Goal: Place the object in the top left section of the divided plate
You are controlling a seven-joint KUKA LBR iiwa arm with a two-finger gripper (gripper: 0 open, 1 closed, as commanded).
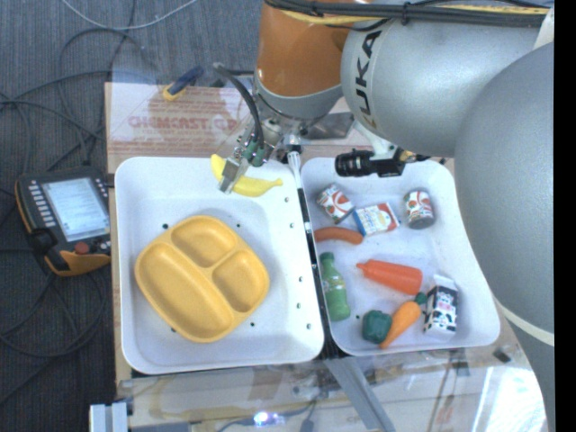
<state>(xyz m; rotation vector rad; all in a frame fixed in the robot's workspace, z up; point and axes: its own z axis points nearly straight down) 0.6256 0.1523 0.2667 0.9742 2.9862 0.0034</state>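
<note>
A yellow banana lies at the far edge of the left bin, close to the divider between the bins. My gripper is down over the banana's middle, so yellow shows on both sides of it; the banana's other end pokes out to the left. The yellow divided plate sits in the middle of the left bin, turned at an angle, with two small sections at its far right side and one large section at its near left. Nothing lies in the plate.
The right bin holds two cans, a small carton, a sausage, a green bottle, carrots, a green vegetable and a milk carton. A teach pendant lies left of the bench.
</note>
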